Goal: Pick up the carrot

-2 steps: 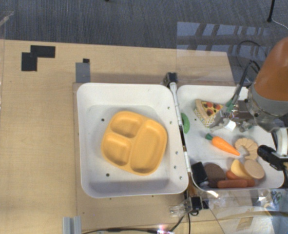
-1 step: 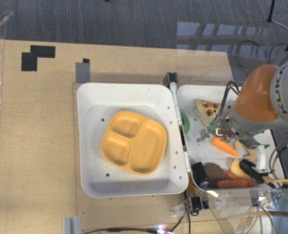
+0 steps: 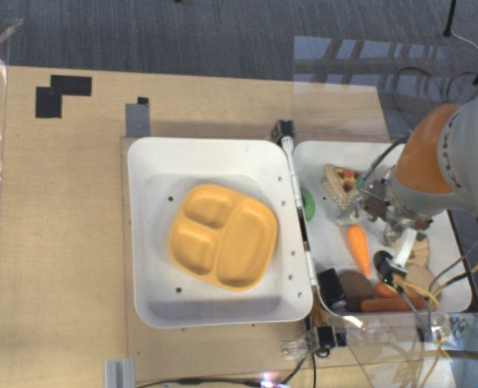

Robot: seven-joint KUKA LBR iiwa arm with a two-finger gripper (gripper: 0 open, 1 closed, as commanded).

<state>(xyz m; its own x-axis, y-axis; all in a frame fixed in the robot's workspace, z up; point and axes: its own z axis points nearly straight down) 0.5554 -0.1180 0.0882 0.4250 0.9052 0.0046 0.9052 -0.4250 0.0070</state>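
The carrot (image 3: 357,249) lies in the right-hand bin (image 3: 327,156), near its middle, a smooth orange taper with its thick end toward 12 o'clock and its point toward 6 o'clock. It rests flat on the white floor, nothing lying across it. Just off it at 2 to 3 o'clock hangs the end effector (image 3: 391,231), a cluster of dark metal and white parts under the arm's orange band (image 3: 426,158); whether it is spread or pressed together I cannot tell, since the wrist and cabling cover it from above. Nothing shows pinched in it.

At 12 o'clock from the carrot sits a pale, ridged wedge-shaped toy food (image 3: 340,183) with small coloured spots, partly overlapped by the wrist hardware. At 10 o'clock a green item (image 3: 307,204) peeks out along the bin's left wall, mostly hidden by the rim. At 6 o'clock lie a dark brown rounded piece (image 3: 353,285), a black block (image 3: 331,283) and a reddish sausage shape (image 3: 384,304), crowded together and hard to separate. A tan flat piece (image 3: 417,253) at 3 o'clock is cut off by the arm.

The left-hand bin (image 3: 141,217) holds a yellow moulded tray (image 3: 222,235) with three rounded compartments, glossy and soft-edged. The counter (image 3: 61,241) is pale wood grain with black square marks (image 3: 61,93) at its far left.
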